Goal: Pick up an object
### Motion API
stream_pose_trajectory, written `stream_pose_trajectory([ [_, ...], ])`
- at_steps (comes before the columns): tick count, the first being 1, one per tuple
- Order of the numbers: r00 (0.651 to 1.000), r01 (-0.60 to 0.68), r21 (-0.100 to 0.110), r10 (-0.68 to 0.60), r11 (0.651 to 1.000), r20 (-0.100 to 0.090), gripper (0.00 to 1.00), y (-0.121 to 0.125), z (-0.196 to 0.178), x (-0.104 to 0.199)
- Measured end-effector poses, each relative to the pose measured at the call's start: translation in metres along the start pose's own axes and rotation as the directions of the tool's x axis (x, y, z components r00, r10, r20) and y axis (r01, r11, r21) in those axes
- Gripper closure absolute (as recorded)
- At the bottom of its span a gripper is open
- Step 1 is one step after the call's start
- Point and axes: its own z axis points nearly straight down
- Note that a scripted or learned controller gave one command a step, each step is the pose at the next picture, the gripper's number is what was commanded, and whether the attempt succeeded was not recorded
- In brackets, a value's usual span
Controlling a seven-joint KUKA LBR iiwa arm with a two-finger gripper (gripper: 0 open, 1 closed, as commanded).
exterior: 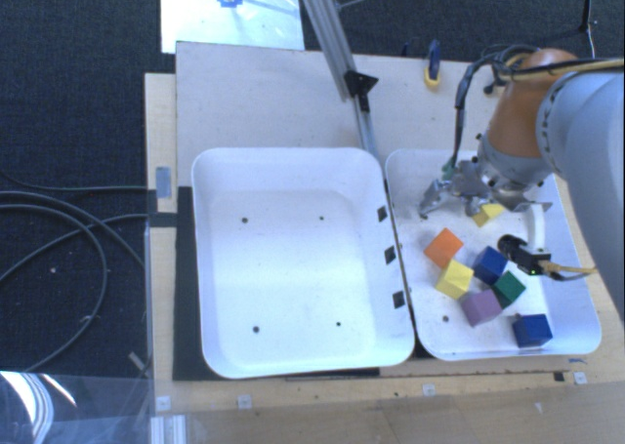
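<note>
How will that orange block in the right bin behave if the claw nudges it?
The orange block looks like a flat-faced cube, so it would probably slide, not roll. It seems small and likely light. The yellow block sits close beside it, so a push may shove that one too.

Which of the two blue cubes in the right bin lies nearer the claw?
The upper blue cube, beside the green cube; the other blue cube sits lowest.

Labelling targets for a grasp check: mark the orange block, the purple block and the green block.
orange block (443,245), camera view, top face.
purple block (479,307), camera view, top face.
green block (509,288), camera view, top face.
</note>
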Motion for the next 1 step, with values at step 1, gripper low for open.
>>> stream_pose_trajectory([
  [1,1.000,-0.010,0.008,0.010,1.000,0.000,0.00,-0.0511,0.0116,-0.0306],
])
